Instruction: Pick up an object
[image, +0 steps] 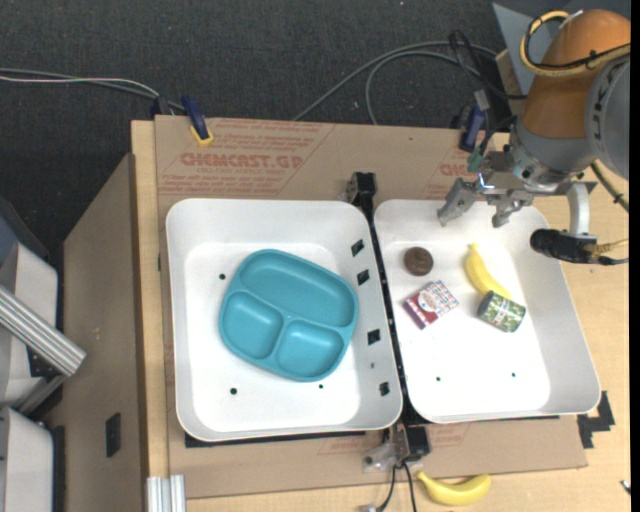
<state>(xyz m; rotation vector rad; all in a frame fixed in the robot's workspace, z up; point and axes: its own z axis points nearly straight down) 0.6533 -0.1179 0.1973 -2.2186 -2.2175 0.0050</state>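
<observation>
End effector (483, 208) hovers with fingers apart and empty above the right bin's (560, 385) far rim, well apart from banana (479, 272), so a straight descent risks hitting the rim and grasping nothing.

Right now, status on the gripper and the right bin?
Two-finger gripper open, nothing between fingers, above right bin's far edge. Yellow banana, round brown object, small box, can untouched. Nothing blocking.

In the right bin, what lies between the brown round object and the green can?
In the camera view, the small red and white packet lies between the brown round object and the green can, just below the line joining them; the banana lies above it.
</observation>
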